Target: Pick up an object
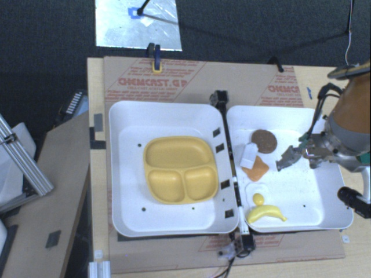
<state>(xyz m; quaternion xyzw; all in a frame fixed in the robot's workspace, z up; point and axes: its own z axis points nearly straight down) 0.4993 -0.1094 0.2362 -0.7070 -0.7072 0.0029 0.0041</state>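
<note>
Gripper (288,160) over the right bin (301,116)

We see it hovering just right of the orange wedge (255,169) and white block (249,154) (nothing between its fingers); how wide they stand we cannot tell. The yellow tray (177,169) fills the left bin (127,126).

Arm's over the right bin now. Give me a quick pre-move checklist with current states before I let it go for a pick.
1. Gripper above the right bin: ok.
2. Nothing seen between its fingers: ok.
3. Finger opening: cannot tell.
4. Nearest targets, orange piece and white piece, touch each other: not ok for a clean single pick.
5. Banana and brown disc lie apart from the rest: ok.
6. Yellow divided tray sits in the left bin, out of the path: ok.
</note>
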